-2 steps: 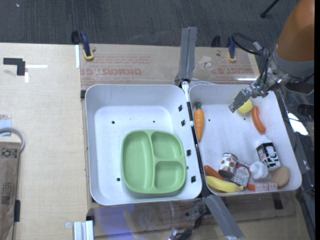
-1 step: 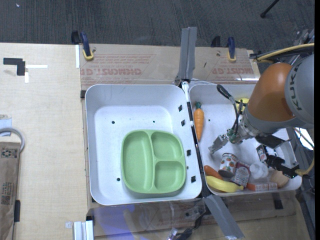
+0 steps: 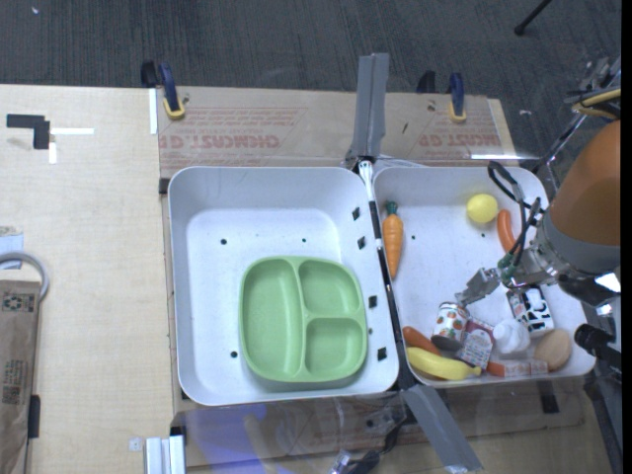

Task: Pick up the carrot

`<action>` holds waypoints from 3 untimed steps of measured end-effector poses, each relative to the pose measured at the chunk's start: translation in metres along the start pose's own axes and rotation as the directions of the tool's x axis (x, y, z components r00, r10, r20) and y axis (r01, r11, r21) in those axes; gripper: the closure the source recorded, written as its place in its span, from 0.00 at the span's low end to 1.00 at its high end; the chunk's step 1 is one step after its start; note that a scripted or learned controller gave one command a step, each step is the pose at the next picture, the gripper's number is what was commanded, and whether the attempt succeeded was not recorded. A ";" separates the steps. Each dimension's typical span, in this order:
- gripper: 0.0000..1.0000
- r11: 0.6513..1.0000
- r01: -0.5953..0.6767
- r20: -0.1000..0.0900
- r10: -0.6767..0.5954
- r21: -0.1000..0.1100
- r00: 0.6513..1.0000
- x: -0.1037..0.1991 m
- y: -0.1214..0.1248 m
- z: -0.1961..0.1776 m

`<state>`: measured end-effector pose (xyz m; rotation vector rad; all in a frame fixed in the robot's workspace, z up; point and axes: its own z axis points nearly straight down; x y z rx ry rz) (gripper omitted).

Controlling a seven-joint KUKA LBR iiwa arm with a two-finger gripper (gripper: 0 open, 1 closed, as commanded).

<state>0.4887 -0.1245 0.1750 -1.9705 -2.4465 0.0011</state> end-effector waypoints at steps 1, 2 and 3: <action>0.00 1.000 0.016 -0.001 -0.016 0.002 1.000 -0.018 -0.007 0.027; 0.00 0.983 0.184 0.000 -0.184 0.000 0.983 -0.038 0.054 -0.043; 0.00 0.971 0.240 0.002 -0.240 -0.001 0.971 -0.081 0.087 -0.047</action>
